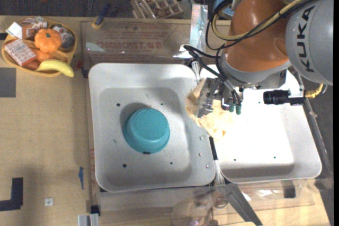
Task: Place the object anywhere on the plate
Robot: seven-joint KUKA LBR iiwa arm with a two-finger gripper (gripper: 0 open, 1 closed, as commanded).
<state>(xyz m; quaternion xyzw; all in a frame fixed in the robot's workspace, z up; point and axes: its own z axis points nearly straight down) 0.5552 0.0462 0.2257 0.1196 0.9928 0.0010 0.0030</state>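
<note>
The desk (pixel 42 135) carries two shallow white bins side by side: the left bin (pixel 106 82) and the right bin (pixel 275 151). The KUKA arm (pixel 286 34) reaches in from the right, its orange band above the wrist, and hangs over the near-left corner of the right bin. In the middle of the left bin sits the plate (pixel 147 129), a round teal dish, apart from the bin walls and with nothing on it. At the wall between the two bins lies the object (pixel 211 119), a pale yellowish, crumpled-looking item whose kind is too blurred to name; it straddles the left edge of the right bin. The claw (pixel 214 100) stands directly over this object, in or near contact with it, but the view does not show whether it is wide, narrow or holding the item. Judged step: the pick, at or just after the grasp; the placing is not yet done. The next move calls for a confirmed grip, a lift clear of the dividing wall, a traverse left over the left bin, and a release above the plate.
</note>
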